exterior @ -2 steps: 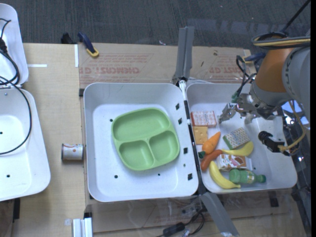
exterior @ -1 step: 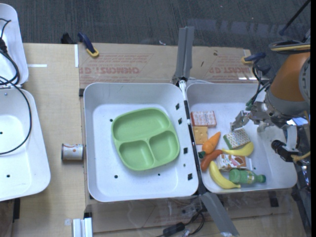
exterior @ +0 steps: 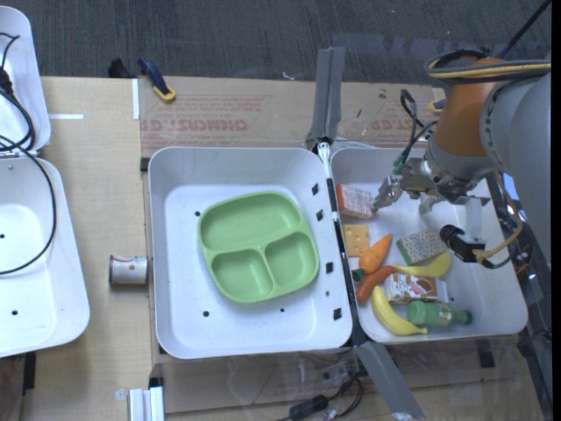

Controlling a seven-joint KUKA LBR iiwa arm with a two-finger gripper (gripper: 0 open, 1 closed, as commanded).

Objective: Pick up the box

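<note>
Pincer (exterior: 405, 191) hangs at upper right over the right bin (exterior: 504, 323), grip state unclear, seemingly lined up above the box (exterior: 410, 287) among toy food.

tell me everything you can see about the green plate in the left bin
The pale green plastic divided plate lies flat, face up, near the middle of the left white bin. It is a rounded rectangle turned at a slant, with three recessed compartments: one long, two smaller. It looks matte and holds nothing. Only the bin floor touches it.
</note>
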